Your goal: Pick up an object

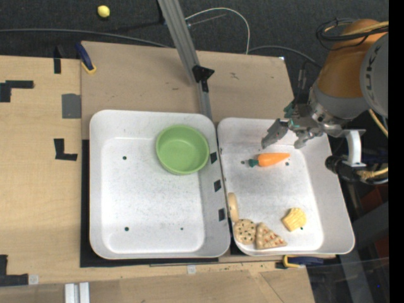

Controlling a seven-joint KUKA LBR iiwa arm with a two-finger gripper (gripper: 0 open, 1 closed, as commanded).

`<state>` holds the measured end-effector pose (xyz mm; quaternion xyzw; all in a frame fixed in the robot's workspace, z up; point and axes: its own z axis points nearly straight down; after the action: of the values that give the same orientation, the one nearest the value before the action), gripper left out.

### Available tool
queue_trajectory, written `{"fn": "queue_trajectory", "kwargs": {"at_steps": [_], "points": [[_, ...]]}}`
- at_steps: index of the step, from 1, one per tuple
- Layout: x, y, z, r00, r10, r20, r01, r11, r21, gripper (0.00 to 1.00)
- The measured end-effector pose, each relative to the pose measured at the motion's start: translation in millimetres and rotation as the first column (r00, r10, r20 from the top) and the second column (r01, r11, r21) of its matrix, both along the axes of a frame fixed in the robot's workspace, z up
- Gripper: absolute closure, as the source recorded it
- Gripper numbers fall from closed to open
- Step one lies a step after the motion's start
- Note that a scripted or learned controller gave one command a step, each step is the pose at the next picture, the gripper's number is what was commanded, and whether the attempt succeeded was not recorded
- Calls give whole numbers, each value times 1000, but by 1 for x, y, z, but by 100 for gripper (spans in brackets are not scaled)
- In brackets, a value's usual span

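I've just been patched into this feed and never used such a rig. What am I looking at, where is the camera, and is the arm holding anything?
One camera, fixed above the bench, looks down at a slant on two white bins side by side. The grey and orange machine at the right is a robot arm; its gripper has two fingers, spread open, and hangs just above the carrot in the right bin. Nothing is between the fingers, so it holds nothing. That bin also holds toy food near its front edge: a yellow piece, a cracker, a pizza slice. The left bin holds a green bowl. A small yellow ball lies on the floor beyond the bench.
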<state>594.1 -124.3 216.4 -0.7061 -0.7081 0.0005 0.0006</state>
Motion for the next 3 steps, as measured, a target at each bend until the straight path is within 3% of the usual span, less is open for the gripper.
{"fn": "queue_trajectory", "kwargs": {"at_steps": [1, 3], "points": [[0, 0, 0, 1000, 0, 0, 0, 1000, 0, 0], [-5, -9, -119, 1000, -1, -7, 1, 1000, 0, 0]]}}
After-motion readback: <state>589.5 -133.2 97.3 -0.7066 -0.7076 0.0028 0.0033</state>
